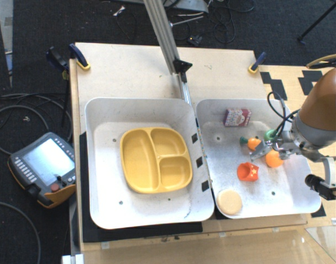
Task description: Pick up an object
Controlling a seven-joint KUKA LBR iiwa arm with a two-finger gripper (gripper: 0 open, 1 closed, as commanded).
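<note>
In the right bin my gripper hangs low, reaching in from the right. It sits between a small orange and green carrot-like piece on its left and an orange ball just below it. A red cup lies on its side a little further toward the front left. A pink and white carton stands near the bin's back. A tan round disc rests at the front left corner. Whether anything sits inside the gripper is hidden by its own body.
The left bin holds a yellow divided plate. A slanted metal pole runs from the top down to the gap between the bins. My arm's orange band and grey wrist overhang the right bin's right side.
</note>
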